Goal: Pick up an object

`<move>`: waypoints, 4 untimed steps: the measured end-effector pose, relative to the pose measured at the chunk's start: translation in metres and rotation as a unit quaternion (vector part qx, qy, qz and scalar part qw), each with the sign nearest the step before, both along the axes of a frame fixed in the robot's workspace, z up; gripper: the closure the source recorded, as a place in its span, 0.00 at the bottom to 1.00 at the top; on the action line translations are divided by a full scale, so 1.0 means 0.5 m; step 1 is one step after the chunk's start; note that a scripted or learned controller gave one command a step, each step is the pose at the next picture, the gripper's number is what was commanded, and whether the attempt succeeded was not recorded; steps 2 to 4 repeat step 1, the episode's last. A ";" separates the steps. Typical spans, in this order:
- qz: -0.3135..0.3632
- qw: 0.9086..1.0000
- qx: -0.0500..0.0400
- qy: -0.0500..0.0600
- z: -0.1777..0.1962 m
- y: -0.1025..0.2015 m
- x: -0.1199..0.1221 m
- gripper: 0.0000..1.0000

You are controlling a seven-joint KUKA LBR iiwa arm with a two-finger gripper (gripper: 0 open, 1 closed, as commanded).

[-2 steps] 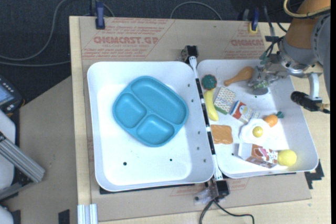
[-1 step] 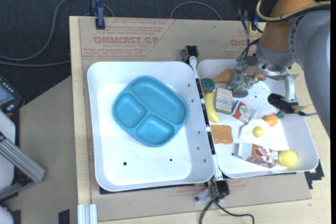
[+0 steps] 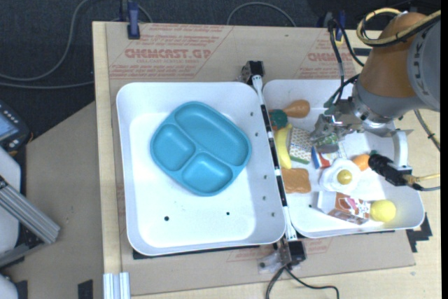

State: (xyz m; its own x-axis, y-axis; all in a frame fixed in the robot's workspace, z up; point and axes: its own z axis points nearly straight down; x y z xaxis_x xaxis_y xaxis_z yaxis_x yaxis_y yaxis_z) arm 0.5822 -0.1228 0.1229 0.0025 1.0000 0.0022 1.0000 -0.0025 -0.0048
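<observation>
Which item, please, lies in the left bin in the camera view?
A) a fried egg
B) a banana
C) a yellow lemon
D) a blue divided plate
D: the blue divided plate lies alone in the left bin, while the small food items crowd the right bin, where the gripper reaches down.

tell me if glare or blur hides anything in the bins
Camera view: even light, soft shadows; the white bins are bright but not blown out, the blue plate is crisp. The small items under the gripper are cluttered and too small to make out sharply.
</observation>
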 end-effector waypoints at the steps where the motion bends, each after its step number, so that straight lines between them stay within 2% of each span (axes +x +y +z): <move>1: 0.005 1.000 0.000 -0.004 0.131 0.162 -0.032 1.00; 4: 0.005 1.000 0.000 -0.004 0.131 0.162 -0.032 1.00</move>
